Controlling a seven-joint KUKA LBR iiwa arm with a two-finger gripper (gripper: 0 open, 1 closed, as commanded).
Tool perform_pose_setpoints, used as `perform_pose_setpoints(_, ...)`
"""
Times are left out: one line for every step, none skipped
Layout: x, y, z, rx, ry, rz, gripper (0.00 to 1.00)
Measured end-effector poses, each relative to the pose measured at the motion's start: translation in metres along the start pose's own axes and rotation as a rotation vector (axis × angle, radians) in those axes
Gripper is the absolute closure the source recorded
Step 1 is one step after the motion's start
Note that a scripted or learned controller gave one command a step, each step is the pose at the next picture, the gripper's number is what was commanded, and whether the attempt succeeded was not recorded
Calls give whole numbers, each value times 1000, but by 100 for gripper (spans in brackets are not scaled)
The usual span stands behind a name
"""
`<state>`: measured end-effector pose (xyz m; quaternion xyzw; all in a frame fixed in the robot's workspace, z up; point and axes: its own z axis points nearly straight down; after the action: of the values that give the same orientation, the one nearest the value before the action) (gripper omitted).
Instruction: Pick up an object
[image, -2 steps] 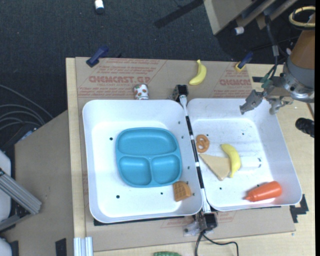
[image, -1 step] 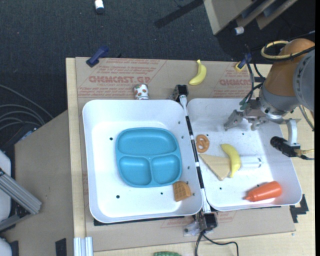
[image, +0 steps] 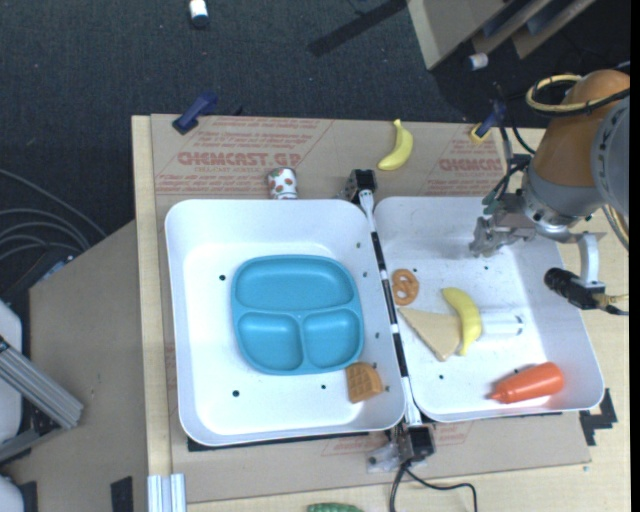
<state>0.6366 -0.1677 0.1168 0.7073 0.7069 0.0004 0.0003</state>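
The arm (image: 580, 140) reached in from the right, its orange band high above the far right corner of the right bin (image: 440, 225). The grey wrist angled down and leftward, and the gripper (image: 487, 243) hung low over that bin's far part.

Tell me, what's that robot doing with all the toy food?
The arm's tool hovers over the back of the right bin, with no toy seen in it. In that bin lie a banana, a pretzel, a cheese wedge and a carrot. The left bin holds a blue tray and a cracker.
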Motion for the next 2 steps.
perform_pose_setpoints(0,0,0,0,0,0,0)
perform_pose_setpoints(22,30,32,0,0,-2,0)
